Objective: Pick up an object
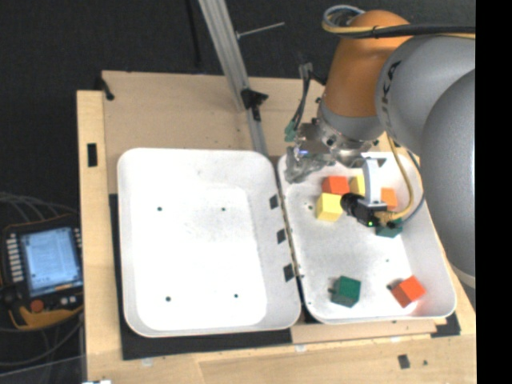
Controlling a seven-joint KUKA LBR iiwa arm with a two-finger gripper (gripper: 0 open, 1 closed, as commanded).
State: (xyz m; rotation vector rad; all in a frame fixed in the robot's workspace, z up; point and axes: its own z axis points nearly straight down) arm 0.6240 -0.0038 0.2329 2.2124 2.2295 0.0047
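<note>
Right now your gripper [302,165] sits low over the far left corner of the right bin [376,314], close to the wall it shares with the left bin [136,214]. You cannot tell from this angle whether it is spread or closed, and nothing is visibly caught in it.

Your candidate objects all lie in the right bin. A yellow block [328,207] rests just beside the gripper, toward the bin's middle. An orange block [335,185] touches or nearly touches it on the far side, partly under the wrist hardware. Another small orange piece [388,197] shows behind the black bracket and cable at the wrist, and a dark green piece [390,230] lies just below that bracket. Near the front wall you have a green block [345,290] and, well apart from it to the right, an orange block [407,290] tilted on a corner.

Both bins rest on the wooden tabletop [176,110]. A handheld pendant [44,264] with a lit screen lies off the tabletop's left edge.
</note>
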